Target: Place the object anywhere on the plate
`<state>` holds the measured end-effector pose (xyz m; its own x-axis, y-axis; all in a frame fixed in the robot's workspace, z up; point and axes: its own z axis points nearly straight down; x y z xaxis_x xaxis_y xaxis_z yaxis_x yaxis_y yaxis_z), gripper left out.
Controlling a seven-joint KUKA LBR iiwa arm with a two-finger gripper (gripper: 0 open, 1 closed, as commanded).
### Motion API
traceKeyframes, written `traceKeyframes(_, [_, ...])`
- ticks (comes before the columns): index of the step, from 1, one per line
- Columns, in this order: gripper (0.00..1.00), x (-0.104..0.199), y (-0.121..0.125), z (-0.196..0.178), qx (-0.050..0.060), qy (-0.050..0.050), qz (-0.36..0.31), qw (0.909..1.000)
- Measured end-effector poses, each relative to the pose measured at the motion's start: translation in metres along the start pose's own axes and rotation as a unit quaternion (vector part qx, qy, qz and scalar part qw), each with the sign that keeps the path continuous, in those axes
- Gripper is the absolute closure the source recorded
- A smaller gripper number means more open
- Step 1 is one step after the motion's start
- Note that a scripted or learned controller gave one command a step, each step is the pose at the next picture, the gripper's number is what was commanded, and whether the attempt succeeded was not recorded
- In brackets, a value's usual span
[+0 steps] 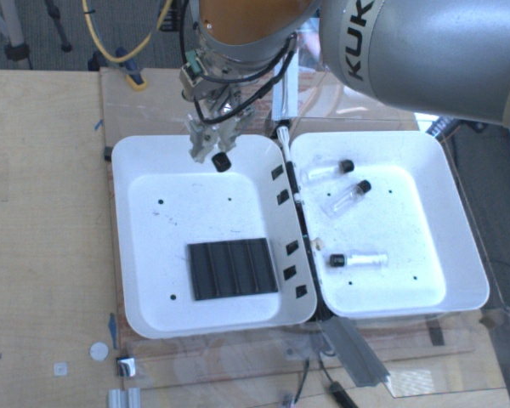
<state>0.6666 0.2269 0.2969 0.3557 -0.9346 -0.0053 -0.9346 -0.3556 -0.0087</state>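
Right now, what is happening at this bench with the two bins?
A grey KUKA arm reaches in over the left bin. Its claw hangs above that bin's far edge, and a small vial with a black cap shows at its tip. The dark ribbed plate lies in the same bin, nearer the camera, with nothing on it. Three more vials lie in the right bin.

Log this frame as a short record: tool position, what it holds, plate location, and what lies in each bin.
tool: over the far edge of the left bin
held: a clear vial with a black cap between the fingers
plate: dark ribbed plate at the near side of the left bin, nothing on it
right bin: three capped vials
task status: vial not yet on the plate
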Motion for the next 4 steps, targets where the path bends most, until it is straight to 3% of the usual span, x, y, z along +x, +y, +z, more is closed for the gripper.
traceKeyframes(1, [1.00, 0.000, 0.001, 0.022, -0.004, 0.000, -0.035, 0.9994])
traceKeyframes(2, [1.00, 0.001, 0.001, 0.052, -0.005, -0.001, -0.289, 0.9572])
traceKeyframes(3, [1.00, 0.001, 0.000, -0.033, -0.002, -0.001, -0.433, 0.9015])
traceKeyframes(4, [1.00, 0.002, 0.001, 0.011, -0.005, -0.003, -0.473, 0.8809])
